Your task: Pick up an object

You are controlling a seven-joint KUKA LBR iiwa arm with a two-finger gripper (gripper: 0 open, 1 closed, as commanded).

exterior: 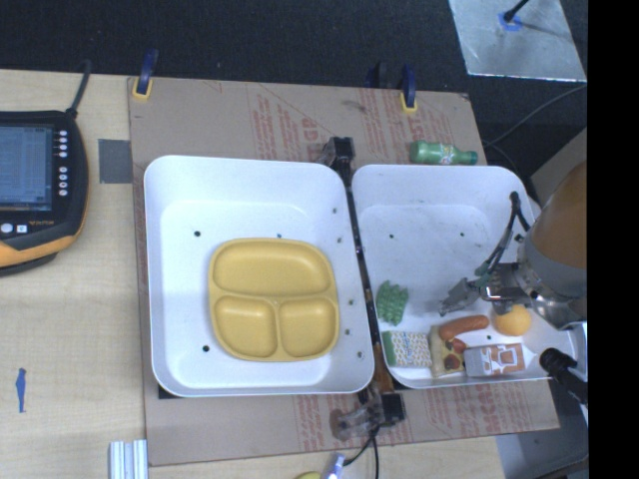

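From my remote seat I find the tool (467, 292) low in the right bin (429, 193), its dark fingers splayed apart with nothing between them; I read it as open and holding nothing. Just at its five o'clock lies the sausage (464, 325), long axis running roughly from eight to two o'clock, near enough that I judge it the likeliest pick. The orange fruit (513, 320) sits at the tool's four o'clock, beside the wrist. Further toward six o'clock are the small carton (495, 359) and the patterned packet (406, 348); the green bunch (390, 302) lies at nine o'clock. I expect a short drop toward five, fingers across the sausage's width. Beyond, the left bin (170, 267) carries a yellow divided tray (273, 298), and a green bottle (443, 153) lies on the desk (60, 347) at twelve.
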